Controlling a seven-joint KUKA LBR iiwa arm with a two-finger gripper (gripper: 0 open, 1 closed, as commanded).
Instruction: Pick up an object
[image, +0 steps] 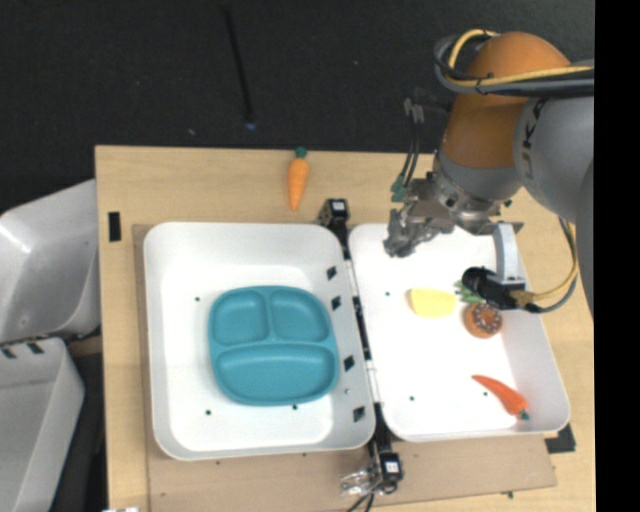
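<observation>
- Yellow is the colour of the thing we would pick first: a small lemon-like piece (432, 302) lying in the right bin (420, 400), near its middle.
- Just beside it, to the right, we see a round brown piece (484, 320), and near the front corner lies a red chili (500, 394).
- The gripper (402, 240) hangs over the far left part of this bin, apart from the yellow piece; we cannot tell how it is set.
- The left bin (170, 400) bears a teal divided plate (272, 343), and an orange carrot (297, 179) lies on the bench (200, 165) behind the bins.
- We judge that the yellow piece is light, stiff toy plastic with a smooth, maybe slippery skin.
- It would be best to take it across its narrow width, at the middle, so that it does not squirt out.
</observation>
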